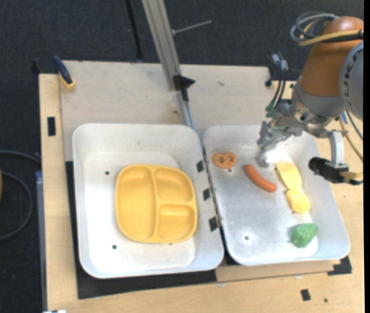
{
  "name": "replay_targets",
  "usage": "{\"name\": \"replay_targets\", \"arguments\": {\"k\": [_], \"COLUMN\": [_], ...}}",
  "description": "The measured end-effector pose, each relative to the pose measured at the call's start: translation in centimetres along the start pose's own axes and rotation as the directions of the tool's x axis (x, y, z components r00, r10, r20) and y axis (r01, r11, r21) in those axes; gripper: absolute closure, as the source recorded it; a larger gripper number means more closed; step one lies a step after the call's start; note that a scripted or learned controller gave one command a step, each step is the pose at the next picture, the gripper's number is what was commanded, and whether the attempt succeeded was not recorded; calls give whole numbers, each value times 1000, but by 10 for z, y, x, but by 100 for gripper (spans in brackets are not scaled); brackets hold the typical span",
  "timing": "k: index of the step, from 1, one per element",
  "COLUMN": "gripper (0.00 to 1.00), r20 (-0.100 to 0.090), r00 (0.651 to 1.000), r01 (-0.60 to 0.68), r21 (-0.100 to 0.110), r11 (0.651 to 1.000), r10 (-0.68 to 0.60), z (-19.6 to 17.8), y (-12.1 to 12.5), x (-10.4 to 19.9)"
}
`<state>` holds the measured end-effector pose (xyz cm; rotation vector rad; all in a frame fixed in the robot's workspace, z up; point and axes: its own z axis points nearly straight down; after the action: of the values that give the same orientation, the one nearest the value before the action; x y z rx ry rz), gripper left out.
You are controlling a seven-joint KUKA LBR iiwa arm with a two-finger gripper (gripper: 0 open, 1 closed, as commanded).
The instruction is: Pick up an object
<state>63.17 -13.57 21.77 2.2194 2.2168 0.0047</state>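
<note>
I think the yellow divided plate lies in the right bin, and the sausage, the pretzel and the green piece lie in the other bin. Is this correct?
Not quite. The camera view shows the yellow divided plate in the left bin, not the right one. The sausage, the pretzel and the green piece lie in the other bin, the right bin.

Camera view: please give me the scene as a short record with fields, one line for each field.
left bin: holds a yellow divided tray
right bin: pretzel, orange sausage, two yellow pieces, green piece
gripper: low over the right bin, above the sausage in the picture
grasp: no object seen between the fingers
</note>
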Motion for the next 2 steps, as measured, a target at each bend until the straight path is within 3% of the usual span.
{"name": "replay_targets", "arguments": {"k": [1, 2], "gripper": [100, 100], "r20": [0, -1], "r00": [1000, 1000], "r01": [3, 6], "r21": [0, 5], "r11": [1000, 1000], "r10": [-3, -6], "z": [-41, -29], "y": [1, -8], "x": [-2, 44]}}
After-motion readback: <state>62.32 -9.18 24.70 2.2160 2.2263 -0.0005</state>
